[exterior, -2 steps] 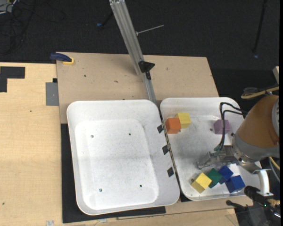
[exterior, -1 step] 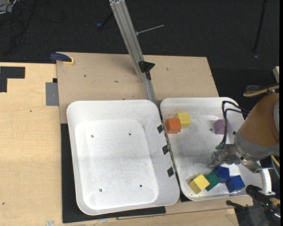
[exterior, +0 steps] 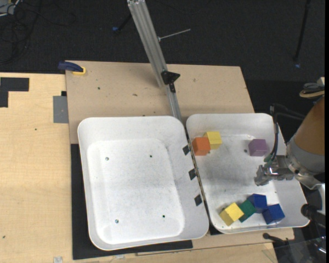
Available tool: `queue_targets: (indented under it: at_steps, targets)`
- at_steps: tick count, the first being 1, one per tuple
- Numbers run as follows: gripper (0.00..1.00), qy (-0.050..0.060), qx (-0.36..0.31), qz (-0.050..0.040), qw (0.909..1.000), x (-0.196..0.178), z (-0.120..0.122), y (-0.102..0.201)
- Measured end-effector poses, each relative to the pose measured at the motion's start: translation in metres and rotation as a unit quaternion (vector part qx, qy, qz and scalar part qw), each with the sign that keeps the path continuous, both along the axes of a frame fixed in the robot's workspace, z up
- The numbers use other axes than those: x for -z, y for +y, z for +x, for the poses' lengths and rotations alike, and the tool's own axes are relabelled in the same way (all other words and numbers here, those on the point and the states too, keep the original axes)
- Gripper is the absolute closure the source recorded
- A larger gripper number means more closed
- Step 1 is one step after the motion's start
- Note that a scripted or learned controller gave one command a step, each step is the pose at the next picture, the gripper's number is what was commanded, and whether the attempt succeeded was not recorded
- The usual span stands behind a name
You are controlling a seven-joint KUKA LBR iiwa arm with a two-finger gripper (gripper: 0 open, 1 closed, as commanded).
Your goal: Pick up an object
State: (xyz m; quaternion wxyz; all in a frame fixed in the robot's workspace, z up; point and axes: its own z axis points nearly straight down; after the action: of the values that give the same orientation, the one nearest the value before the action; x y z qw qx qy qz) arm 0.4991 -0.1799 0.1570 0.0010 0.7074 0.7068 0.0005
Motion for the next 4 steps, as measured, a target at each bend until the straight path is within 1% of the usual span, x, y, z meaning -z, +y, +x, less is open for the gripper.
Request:
queue_targets:
  at_steps: [1,2,3,4]
  targets:
    - [1.00,0.000,-0.001,0.0000,1.0000,-0.043,0.004,-0.001]
    - [1.00,-0.001,-0.001,-0.0002,1.0000,-0.095,0.006,-0.002]
    - [1.00,0.001,-0.003,0.0013,1.0000,-0.102,0.018,0.051]
    - [1.00,0.003,-0.003,0.0019,1.0000,-0.089,0.031,0.110]
